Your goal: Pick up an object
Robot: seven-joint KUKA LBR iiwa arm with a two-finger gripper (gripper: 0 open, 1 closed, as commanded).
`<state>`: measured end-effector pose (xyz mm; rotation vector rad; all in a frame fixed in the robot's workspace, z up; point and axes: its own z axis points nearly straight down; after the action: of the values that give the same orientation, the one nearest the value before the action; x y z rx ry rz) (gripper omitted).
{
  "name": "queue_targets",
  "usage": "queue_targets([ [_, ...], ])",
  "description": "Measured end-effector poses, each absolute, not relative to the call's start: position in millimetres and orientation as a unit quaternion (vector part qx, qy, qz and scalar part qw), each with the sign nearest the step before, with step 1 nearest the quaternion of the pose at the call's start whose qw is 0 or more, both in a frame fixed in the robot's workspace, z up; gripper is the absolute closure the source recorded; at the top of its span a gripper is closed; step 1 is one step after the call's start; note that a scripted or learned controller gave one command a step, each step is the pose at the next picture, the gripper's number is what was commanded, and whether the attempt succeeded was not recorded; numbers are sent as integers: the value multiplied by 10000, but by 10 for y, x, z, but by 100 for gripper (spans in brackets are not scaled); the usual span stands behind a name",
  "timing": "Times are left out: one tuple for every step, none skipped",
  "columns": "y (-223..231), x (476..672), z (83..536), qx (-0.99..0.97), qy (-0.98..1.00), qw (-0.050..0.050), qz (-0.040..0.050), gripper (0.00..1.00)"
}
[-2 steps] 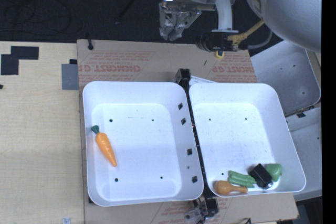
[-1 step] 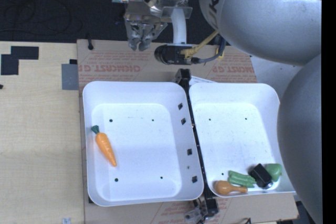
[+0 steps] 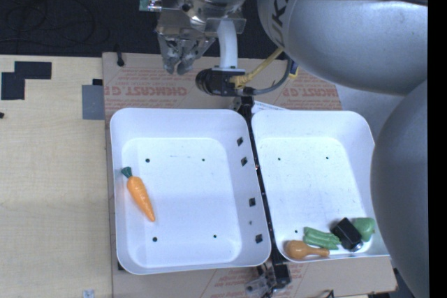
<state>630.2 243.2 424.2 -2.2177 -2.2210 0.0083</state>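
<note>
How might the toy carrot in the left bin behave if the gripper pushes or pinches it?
The carrot looks like glossy moulded plastic, so probably stiff, light and somewhat slippery. Its tapered round body lies flat, so a push would likely roll or pivot it, and a pinch might squeeze it out sideways.

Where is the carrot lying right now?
The carrot lies in the left bin, near its left wall, alone there, leafy end pointing toward the far edge.
</note>
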Motion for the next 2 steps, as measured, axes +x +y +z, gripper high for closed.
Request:
queue_targets([
  [2440, 6435, 3892, -7068, -7074, 14, 40, 100],
  [2408, 6433, 4259, -7062, -7080, 2, 5, 100],
])
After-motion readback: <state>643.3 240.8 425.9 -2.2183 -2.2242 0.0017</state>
